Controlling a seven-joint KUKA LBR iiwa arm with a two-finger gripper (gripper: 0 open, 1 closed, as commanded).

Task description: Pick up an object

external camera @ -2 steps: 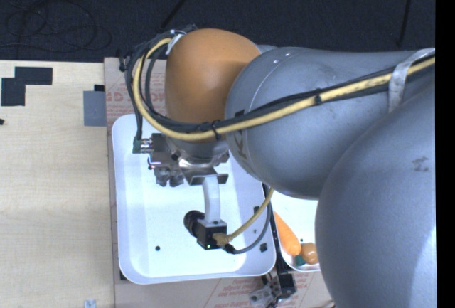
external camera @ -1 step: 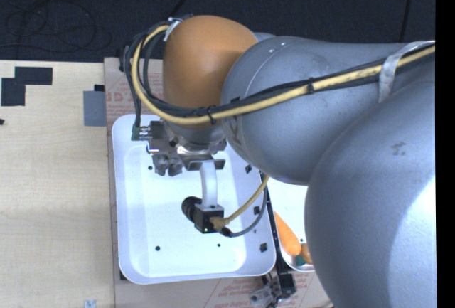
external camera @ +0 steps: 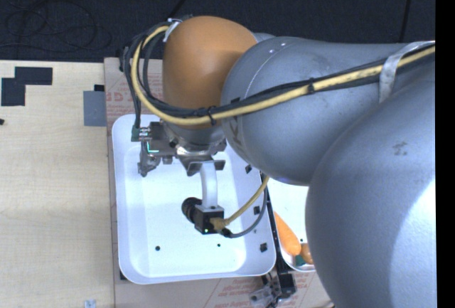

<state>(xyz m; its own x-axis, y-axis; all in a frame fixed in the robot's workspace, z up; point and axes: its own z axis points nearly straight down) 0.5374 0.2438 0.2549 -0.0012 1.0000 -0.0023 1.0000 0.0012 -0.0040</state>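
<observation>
My gripper (external camera: 170, 159) hangs low over the far part of the left white bin (external camera: 178, 260), under the orange wrist band. The arm's bulk hides what lies directly beneath it. In the right bin (external camera: 284, 257), only a narrow strip of which is visible past the arm, lies an orange elongated object (external camera: 286, 233). A small orange and green thing (external camera: 306, 254) lies beside it. Nothing can be made out in the gripper.
The grey arm covers most of the right bin and the view's right half. A pale wooden bench top (external camera: 50, 193) stretches to the left of the bins. Cardboard (external camera: 234, 289) shows under the bins' near edge.
</observation>
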